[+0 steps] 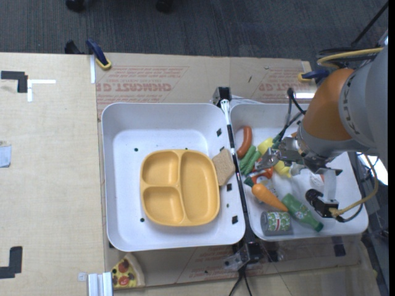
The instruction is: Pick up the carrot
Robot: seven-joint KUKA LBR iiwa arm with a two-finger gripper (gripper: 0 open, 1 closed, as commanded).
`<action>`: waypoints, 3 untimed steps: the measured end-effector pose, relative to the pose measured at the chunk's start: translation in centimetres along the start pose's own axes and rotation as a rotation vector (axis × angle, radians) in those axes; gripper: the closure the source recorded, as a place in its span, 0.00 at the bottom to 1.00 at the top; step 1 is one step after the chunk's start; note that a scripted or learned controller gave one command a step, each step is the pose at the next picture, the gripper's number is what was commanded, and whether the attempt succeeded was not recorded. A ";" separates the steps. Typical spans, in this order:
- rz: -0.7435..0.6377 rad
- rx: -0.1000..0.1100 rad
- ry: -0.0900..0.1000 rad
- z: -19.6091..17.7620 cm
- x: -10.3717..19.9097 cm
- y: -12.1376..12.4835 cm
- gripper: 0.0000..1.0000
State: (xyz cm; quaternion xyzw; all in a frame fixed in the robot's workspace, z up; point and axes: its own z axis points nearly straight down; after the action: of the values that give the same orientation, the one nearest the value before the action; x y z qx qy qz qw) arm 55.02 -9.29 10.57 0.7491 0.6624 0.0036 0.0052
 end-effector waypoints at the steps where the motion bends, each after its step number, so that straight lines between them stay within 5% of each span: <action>1: -0.272 -0.007 -0.001 0.7 -1.6 -6.5 0.00; 2: -0.634 0.009 0.002 -18.2 -2.7 -4.1 0.00; 3: -0.654 0.012 0.006 -3.4 -1.7 -7.0 0.00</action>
State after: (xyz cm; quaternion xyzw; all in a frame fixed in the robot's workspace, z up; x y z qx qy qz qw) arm 47.82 -10.10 13.90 0.4965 0.8681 -0.0002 -0.0004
